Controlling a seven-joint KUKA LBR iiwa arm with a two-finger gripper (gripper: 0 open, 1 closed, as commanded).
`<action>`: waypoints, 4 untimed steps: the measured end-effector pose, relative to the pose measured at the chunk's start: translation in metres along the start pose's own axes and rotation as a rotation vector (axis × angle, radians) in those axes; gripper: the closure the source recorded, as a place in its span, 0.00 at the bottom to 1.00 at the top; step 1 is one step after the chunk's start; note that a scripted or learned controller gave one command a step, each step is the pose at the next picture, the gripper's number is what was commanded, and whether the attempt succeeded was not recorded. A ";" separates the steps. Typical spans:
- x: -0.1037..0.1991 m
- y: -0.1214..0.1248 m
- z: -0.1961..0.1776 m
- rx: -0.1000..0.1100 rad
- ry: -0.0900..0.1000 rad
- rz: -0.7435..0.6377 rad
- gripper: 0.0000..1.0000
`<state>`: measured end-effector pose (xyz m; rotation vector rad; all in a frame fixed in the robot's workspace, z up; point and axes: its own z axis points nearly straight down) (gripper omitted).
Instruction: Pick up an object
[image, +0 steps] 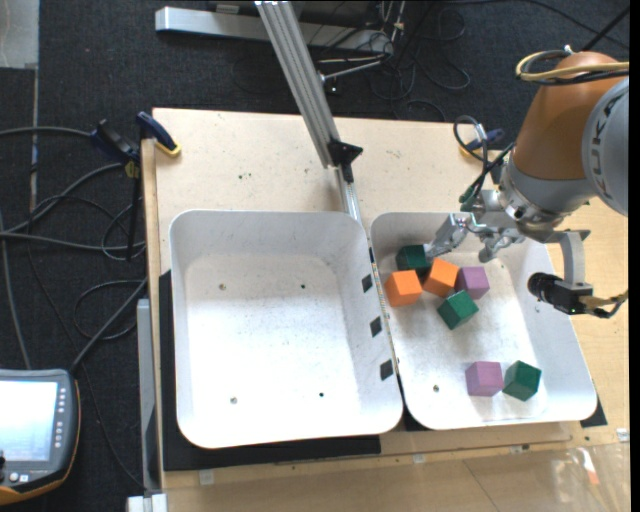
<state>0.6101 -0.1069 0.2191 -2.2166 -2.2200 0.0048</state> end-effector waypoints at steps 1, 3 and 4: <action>0.000 0.001 -0.003 -0.005 -0.001 0.001 0.00; 0.001 0.008 0.088 -0.008 -0.003 0.003 0.00; 0.000 0.014 0.095 -0.029 -0.007 0.002 0.00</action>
